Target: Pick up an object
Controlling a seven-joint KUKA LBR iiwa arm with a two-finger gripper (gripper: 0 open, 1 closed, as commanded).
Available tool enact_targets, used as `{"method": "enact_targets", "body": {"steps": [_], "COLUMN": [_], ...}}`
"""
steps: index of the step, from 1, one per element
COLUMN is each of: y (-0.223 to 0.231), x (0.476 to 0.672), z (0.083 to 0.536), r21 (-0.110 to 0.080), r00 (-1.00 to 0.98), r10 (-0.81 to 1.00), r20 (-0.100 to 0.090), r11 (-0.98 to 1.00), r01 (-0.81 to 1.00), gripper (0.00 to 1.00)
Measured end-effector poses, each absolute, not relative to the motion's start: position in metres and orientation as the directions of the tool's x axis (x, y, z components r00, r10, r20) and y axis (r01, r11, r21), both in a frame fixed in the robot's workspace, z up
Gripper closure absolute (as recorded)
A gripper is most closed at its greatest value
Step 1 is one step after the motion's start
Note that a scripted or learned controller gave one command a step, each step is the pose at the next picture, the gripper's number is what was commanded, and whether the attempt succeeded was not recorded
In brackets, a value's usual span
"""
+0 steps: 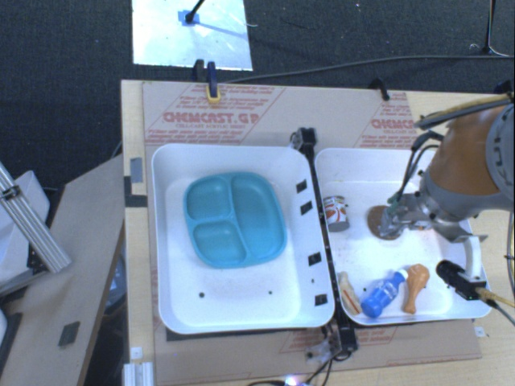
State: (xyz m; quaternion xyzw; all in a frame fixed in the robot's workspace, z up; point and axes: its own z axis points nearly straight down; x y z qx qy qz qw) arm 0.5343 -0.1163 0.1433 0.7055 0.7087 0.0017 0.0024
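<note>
My gripper [400,213] hangs low over the middle of the right bin [362,167], with the grey arm and its orange band reaching in from the right. A brown round object [381,221] lies right at the gripper's tip, touching or just under it. A small tin can [335,213] lies to the left near the bin's dividing wall. Along the front of the right bin lie a blue bottle [382,293], a tan toy drumstick [414,285] and a hot-dog-like toy [348,294].
The left bin [173,296] holds a blue divided plate [235,219]. Black clips line the wall between the bins [312,215]. A clamp [211,79] sits at the bench's back edge.
</note>
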Motion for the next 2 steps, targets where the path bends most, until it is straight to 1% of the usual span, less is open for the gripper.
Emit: {"method": "enact_targets", "body": {"steps": [1, 2], "y": [-0.111, -0.111], "x": [0.543, 0.544], "z": [0.204, 0.219], "r21": [0.009, 0.005], "r00": [-0.005, -0.005], "r10": [1.0, 1.0], "r20": [-0.001, -0.001], "r11": [0.005, 0.005], "r01": [1.0, 1.0], "gripper": [1.0, 1.0]}}
